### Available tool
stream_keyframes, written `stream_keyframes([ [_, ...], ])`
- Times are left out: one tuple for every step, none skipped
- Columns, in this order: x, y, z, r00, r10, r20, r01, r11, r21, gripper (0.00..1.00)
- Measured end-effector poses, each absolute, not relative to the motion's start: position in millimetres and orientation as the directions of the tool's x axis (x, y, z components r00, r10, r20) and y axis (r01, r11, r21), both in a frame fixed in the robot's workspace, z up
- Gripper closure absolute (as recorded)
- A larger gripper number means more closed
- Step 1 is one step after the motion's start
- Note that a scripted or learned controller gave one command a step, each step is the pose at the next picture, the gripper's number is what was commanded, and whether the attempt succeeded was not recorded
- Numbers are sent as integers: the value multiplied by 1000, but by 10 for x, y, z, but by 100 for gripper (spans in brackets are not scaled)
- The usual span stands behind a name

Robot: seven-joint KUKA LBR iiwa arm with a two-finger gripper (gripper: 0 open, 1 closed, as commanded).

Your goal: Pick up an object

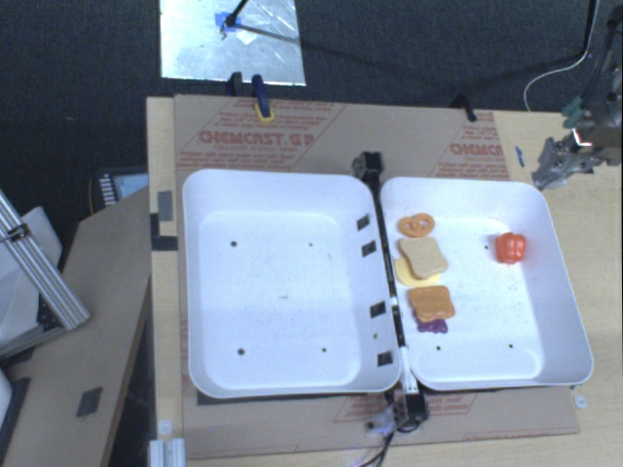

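Note:
The right bin (545,261) holds several toy food pieces. A red pepper (509,247) lies near its right side. Along its left wall sit an orange pretzel (417,225), a tan bread slice (423,257) over a yellow piece (402,272), a brown toast (431,303) and a small purple piece (433,326). My gripper (563,159) hangs at the far right, outside the bin's back right corner and well above and right of the pepper. Nothing shows between its fingers.
The left bin (282,280) lies beside the right one, joined by a black clip strip (380,261). A shiny metal sheet (232,27) lies at the back. Cables trail at the upper right. An aluminium frame (34,270) stands at the left.

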State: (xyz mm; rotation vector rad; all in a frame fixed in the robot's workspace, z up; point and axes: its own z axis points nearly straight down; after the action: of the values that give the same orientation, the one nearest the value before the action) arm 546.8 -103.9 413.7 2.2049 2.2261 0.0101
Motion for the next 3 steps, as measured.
stream_keyframes([
  [4842, -1140, 3637, 1, 1000, 0, 1000, -1, -3, 100],
  [4873, -792, 4966, -8, 1000, -2, 1000, 8, 16, 100],
  [5035, -174, 3445, -9, 1000, 2, 1000, 9, -7, 100],
])
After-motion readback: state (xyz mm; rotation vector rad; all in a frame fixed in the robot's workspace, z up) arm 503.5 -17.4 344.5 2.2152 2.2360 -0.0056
